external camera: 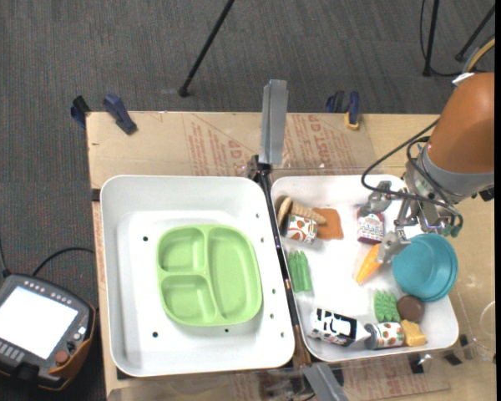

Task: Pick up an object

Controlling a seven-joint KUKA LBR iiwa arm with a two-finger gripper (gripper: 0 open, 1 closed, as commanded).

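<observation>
The right bin (pixel 342 192) holds several small items. An orange carrot (pixel 366 265) lies in its middle, next to a teal bowl (pixel 425 266). A small purple and red carton (pixel 371 226) stands just above the carrot. My gripper (pixel 394 244) hangs low over the bin's right side, between the carton, the carrot and the bowl's left rim. Nothing shows as lifted from the bin floor. The arm's orange band (pixel 474 117) is above it at the right.
Also in the right bin: a patterned cup (pixel 301 228), a brown cracker (pixel 328 222), green beans (pixel 301 272), a black-and-white can (pixel 334 326), a green ridged piece (pixel 386 305), a brown ball (pixel 410 307), yellow cheese (pixel 415 333). A green divided plate (pixel 209 274) lies in the left bin (pixel 125 199).
</observation>
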